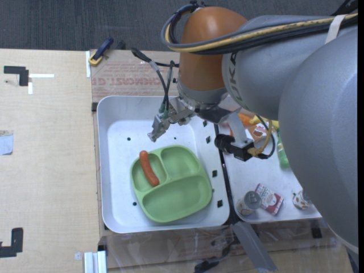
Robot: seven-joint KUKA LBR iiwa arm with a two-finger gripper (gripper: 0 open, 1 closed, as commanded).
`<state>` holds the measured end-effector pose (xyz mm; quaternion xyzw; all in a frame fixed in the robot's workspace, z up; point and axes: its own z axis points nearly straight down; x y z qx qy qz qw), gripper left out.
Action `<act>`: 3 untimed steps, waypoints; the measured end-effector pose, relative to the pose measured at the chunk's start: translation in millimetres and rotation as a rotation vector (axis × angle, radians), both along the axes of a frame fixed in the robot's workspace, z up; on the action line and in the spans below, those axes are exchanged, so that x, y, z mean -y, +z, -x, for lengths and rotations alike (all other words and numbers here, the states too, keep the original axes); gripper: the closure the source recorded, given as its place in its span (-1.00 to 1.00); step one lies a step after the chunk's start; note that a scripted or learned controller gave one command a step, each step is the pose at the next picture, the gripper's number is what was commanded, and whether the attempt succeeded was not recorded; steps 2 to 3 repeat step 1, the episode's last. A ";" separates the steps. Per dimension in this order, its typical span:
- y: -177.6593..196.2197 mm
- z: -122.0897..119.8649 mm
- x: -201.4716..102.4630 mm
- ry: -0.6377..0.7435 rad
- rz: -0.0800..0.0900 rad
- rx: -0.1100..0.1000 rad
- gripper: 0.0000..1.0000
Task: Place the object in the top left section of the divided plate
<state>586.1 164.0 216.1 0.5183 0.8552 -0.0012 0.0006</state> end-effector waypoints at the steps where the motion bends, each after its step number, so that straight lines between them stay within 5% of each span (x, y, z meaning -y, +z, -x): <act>1: -96.2 -14.0 -2.7 -0.302 0.000 -0.002 -1.00; 3: -96.2 -14.0 -2.7 -0.302 0.000 -0.002 -1.00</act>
